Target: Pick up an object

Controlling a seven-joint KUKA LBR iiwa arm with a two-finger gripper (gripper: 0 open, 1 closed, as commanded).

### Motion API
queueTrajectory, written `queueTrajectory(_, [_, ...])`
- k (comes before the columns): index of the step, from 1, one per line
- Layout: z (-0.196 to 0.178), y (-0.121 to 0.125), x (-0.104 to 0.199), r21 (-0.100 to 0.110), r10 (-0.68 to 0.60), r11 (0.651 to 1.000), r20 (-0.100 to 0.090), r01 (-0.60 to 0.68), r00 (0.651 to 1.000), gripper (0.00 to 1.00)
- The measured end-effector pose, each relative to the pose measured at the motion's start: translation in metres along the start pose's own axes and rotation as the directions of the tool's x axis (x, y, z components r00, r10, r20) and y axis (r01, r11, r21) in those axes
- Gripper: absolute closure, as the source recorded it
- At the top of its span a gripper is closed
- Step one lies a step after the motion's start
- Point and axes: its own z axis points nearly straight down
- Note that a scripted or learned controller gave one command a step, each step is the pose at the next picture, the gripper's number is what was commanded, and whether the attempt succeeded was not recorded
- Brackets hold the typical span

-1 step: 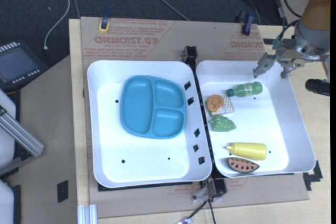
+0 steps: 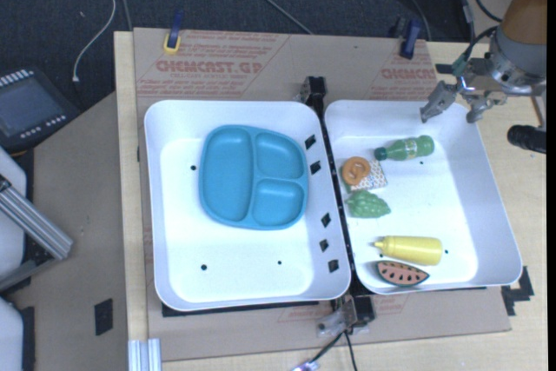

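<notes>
White plastic fills our view: two shallow bins side by side, and the right bin (image 2: 486, 213) is where the pickings are. We've got a green bottle (image 2: 405, 149) lying on its side near the far end, a doughnut (image 2: 355, 169) resting against a small speckled packet (image 2: 374, 178) by the dividing wall, a green bunch of grapes (image 2: 367, 205) just below those, then a yellow mustard bottle (image 2: 410, 249) lying flat, and a watermelon slice (image 2: 402, 274) tucked into the near corner. Over in the left bin (image 2: 174, 248) sits a blue divided plate (image 2: 253, 176), nothing on it.

And here's the gripper (image 2: 456, 105), hanging over the far edge of the right bin, fingers spread apart and nothing between them. It sits high and clear of everything, which we read as a staging pose, jaws parted ready for a descent. The green bottle is the nearest candidate, just down and to the left of it. Lying on its side with open floor around it, it looks like it offers a fair grab across its narrow body. The doughnut and packet are touching, so we'd judge that a trickier pick. No object lifted yet.
</notes>
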Motion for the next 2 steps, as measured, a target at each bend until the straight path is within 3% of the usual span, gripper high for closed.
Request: queueTrajectory(2, [0.105, 0.001, 0.002, 0.003, 0.000, 1.000, -0.001, 0.000, 1.000, 0.00])
